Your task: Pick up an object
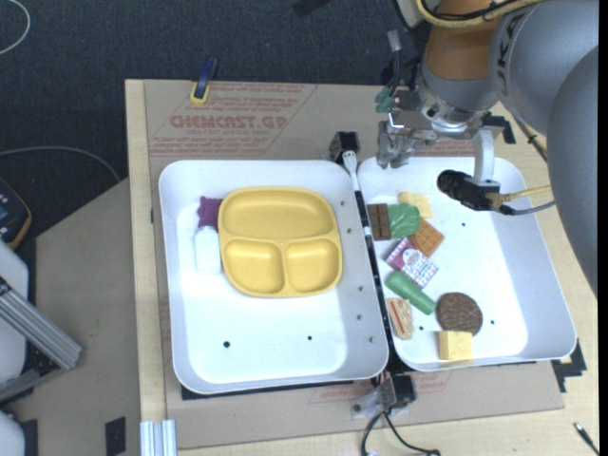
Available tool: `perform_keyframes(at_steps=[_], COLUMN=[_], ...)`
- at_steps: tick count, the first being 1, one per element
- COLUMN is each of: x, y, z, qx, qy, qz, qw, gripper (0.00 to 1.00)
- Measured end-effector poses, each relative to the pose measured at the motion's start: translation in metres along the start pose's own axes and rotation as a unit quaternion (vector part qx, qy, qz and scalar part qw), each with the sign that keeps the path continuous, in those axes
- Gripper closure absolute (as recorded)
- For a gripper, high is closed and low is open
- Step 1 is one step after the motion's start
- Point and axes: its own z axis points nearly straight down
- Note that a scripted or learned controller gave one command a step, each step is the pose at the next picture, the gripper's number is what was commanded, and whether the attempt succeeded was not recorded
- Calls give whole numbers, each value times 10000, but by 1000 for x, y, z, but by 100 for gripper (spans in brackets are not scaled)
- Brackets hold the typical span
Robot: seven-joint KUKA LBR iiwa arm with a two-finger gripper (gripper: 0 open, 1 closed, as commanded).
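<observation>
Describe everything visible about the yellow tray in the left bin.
The yellow tray is a rounded-rectangle plate, plastic by its look, with three compartments: one wide section along the far side and two smaller ones nearer the camera. It lies flat and right side up in the left bin, toward its far half. A purple item and a white item sit against its left edge.

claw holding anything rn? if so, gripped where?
Nothing held. The claw hangs over the far edge of the right bin, with nothing between its fingers; the toy food pile lies nearer the camera, apart from it.
</observation>
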Motion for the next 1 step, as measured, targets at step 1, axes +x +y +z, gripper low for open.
perform_keyframes(at_steps=[1], x=[12], y=[2], z=[13], qx=[18], qy=[6], qz=[-12], qw=[10000], gripper=[100])
